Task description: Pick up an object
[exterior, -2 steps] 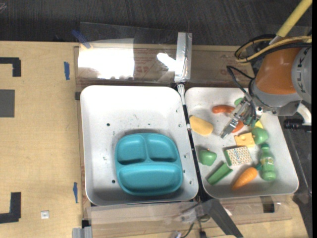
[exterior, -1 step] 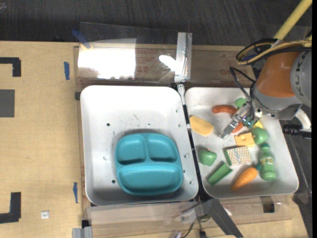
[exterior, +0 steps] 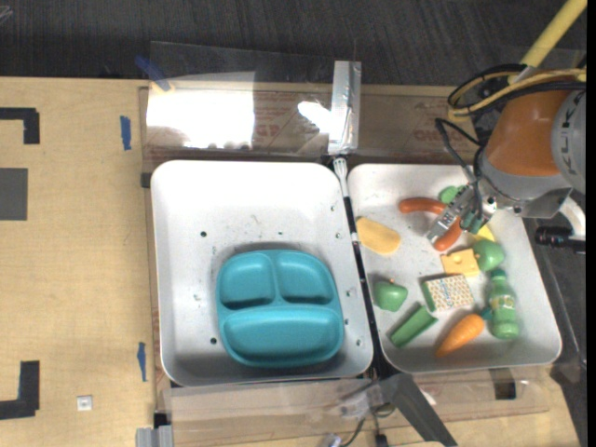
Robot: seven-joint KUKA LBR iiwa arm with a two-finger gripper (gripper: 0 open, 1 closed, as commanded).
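I'm reaching down: my pincer (exterior: 450, 222), spread I cannot tell, hangs over a red-orange piece (exterior: 424, 206); next, close on it squarely.

Arm (exterior: 535, 142) comes in from the right edge of the camera view, upper right quadrant. Orange band faces the camera, grey link segment just right of it, cut off by the frame edge. Black and yellow cabling loops over the top and left side of the orange section. Wrist angles down and to the left from there. Gripper (exterior: 450, 222) sits at the lower-left end of the wrist, metallic, pointing down-left, low over the upper part of the right bin (exterior: 549, 343). Finger detail is too small and cluttered to resolve, so grip state is not readable from this angle.
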